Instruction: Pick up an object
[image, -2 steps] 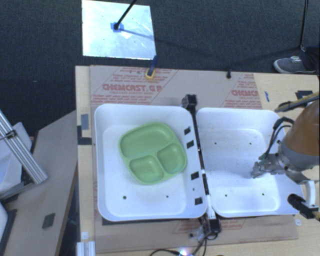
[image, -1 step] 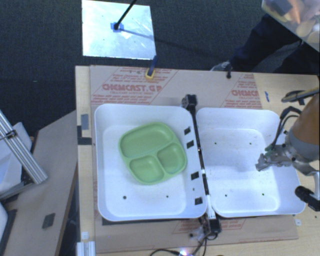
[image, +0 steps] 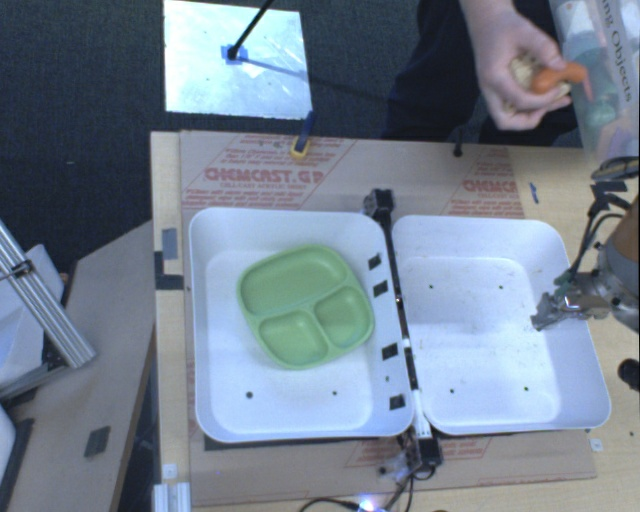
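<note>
Dark carpet surrounds a pale wooden table (image: 130, 290) that carries a protective cardboard sheet (image: 270, 165) and two shallow white bins side by side. In the left bin (image: 215, 245) lies a green divided plate (image: 305, 305), flat, a little toward the bin's middle and near the black divider (image: 392, 300) between the bins. It is the one thing in the bins to pick up. The right bin (image: 480, 390) has only dark specks on its floor.

At the right bin's right rim, the pincer (image: 548, 312) pokes in low, well apart from the plate. Nothing lies between its tips, so it holds nothing; how far it is open cannot be told at this size and blur.

The likely trouble is reach and grip. The plate sits in the other bin, so the arm must cross the divider, and a low pass could clip the rim or the black clips along it. The plate is broad, thin and smooth; a pinch on its flat face would probably slide off, and only a rim or a compartment wall offers a hold.

At the top right a person's hand (image: 515, 70) holds something small and orange beside a clear bag (image: 600, 50), close to the arm's side of the table.
</note>
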